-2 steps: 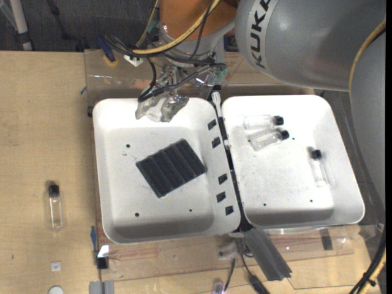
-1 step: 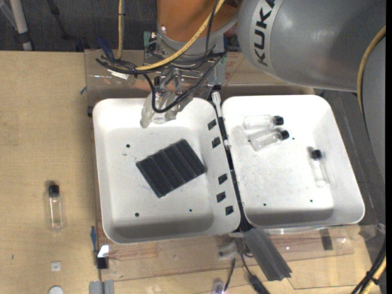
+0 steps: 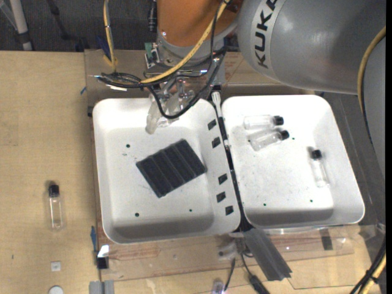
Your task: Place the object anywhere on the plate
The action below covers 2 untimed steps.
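Though poised at upper centre of frame over left bin (image 3: 107, 182), end effector (image 3: 168, 103) impossible to read as spread or pinching; clear vial (image 3: 152, 122) just below, up-left of black plate (image 3: 171, 167).

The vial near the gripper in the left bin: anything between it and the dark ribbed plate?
Nothing visible. The vial sits by the gripper at the left bin's back, with bare white floor between it and the plate.

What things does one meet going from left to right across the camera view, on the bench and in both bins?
Vial on the bench → black ridged plate in the left bin → two vials in the right bin → single vial.
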### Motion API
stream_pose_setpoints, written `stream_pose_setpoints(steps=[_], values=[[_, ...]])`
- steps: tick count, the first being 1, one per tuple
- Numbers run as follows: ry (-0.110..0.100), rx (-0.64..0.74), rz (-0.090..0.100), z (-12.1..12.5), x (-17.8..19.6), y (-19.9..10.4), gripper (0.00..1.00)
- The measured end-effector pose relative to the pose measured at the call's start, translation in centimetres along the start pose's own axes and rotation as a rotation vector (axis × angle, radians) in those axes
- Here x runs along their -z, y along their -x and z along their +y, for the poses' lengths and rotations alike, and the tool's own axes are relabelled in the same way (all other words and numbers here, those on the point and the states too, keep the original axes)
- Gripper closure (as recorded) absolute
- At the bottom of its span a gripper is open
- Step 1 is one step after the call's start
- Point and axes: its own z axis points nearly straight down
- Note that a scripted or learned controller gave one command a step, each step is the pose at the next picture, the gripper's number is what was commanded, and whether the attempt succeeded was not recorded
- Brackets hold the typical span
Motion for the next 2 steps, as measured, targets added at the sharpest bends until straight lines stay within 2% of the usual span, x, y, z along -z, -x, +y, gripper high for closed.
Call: stream_pose_setpoints(steps=[1,2], values=[[0.001,0.178,0.000,-0.1,-1.6,0.7,1.00],[0.002,0.207,0.000,-0.1,-3.8,0.6,1.00]])
